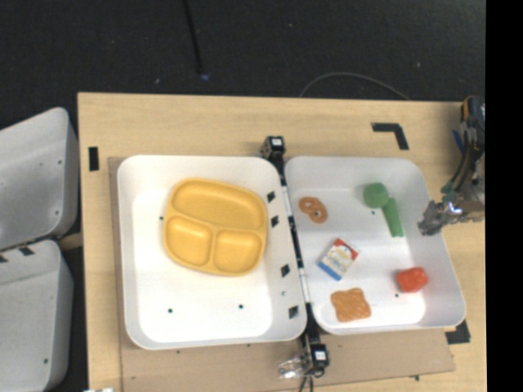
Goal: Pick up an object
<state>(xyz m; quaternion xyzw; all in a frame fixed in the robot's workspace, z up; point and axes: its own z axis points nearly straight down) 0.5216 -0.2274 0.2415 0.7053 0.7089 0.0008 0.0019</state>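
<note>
The right bin (372,174) holds a brown pretzel (313,210), a green scoop-shaped toy (385,207), a small white, blue and red packet (337,259), a red lump (412,279) and an orange toast slice (351,305). My gripper (435,218) hangs at the right rim of this bin, right of the green toy and above the red lump. It touches none of them. Only part of the arm shows at the view's right edge.
The left bin (147,300) carries a yellow three-compartment plate (216,225). A black divider with clips (288,243) runs between the bins. White padded shapes (33,186) lie off the bench to the left. A cable (351,78) curves behind the bench.
</note>
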